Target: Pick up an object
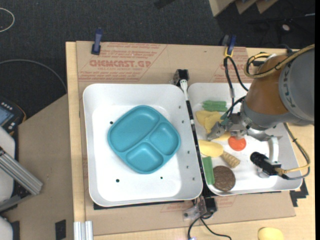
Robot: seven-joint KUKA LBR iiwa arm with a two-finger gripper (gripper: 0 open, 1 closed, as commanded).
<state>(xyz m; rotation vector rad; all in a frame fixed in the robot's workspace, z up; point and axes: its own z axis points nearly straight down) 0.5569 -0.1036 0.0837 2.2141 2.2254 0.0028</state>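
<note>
The pale yellow piece (209,119) lay in the right bin (260,186), just beside a green piece (215,105) and near an orange-red one (237,143), with the gripper (219,130) low at its edge; whether the gripper was open or closed could not be told. With the toys packed so closely, a closing grasp probably risked nudging the yellow piece aside or catching a neighbour instead. The blue divided plate (144,138) in the left bin (97,179) sat well apart and seemed out of harm's way.
</note>
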